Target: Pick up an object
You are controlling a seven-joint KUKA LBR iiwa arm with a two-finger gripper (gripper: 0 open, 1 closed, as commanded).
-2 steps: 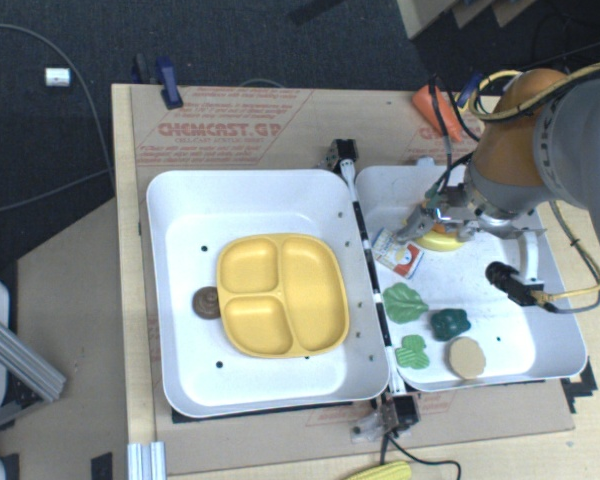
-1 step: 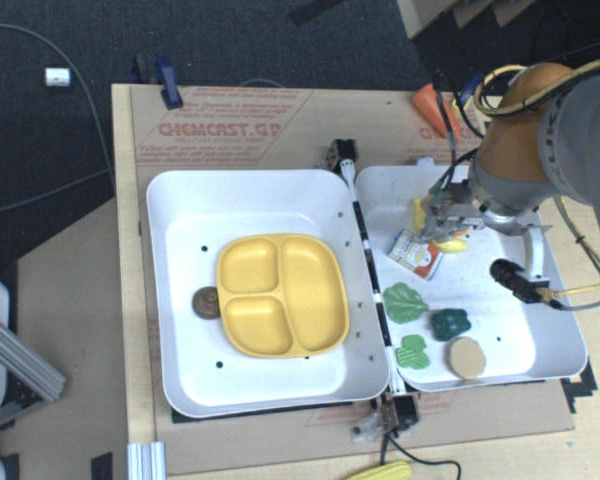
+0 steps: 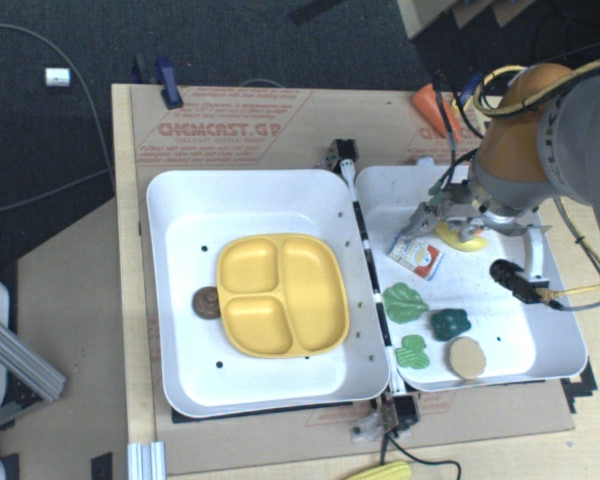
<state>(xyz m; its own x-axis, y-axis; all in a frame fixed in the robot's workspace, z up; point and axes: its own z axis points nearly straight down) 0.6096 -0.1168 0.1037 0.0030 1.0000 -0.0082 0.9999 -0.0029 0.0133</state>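
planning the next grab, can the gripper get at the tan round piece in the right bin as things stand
Probably yes. The tan round piece lies uncovered near the right bin's front edge, only the dark green piece close beside it, and the gripper hangs over the same bin.

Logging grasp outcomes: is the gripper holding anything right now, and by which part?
Cannot be told. The gripper is low over the right bin near a small packet, its fingertips hidden.

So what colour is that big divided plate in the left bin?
Yellow all over. The divided plate shows best in the overhead camera view, lying in the left bin.
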